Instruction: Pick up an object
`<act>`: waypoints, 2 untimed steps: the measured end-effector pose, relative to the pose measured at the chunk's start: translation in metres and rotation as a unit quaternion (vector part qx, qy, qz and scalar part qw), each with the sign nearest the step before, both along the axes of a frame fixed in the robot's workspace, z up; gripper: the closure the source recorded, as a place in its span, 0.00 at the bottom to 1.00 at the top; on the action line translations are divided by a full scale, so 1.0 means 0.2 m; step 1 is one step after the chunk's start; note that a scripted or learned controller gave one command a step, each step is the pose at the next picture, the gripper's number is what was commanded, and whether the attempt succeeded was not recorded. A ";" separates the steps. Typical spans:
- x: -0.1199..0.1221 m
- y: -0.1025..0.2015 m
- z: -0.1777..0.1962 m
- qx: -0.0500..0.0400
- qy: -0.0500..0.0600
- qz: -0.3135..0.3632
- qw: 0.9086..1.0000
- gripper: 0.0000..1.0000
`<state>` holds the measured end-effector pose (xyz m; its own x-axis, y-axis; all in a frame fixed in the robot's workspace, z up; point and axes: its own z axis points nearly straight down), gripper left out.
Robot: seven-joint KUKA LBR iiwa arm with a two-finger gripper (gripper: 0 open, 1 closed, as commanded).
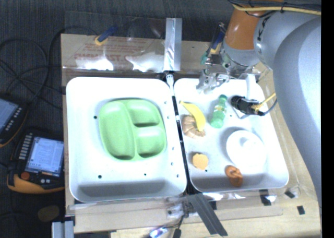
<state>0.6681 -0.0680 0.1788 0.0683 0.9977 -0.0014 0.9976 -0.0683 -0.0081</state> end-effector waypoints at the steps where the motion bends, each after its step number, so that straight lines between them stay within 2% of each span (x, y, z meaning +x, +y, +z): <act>1: -0.18 -0.33 -0.31 -0.002 0.001 -0.213 0.977 0.00; 2: 0.00 -0.21 -0.30 -0.001 -0.001 -0.041 0.999 0.00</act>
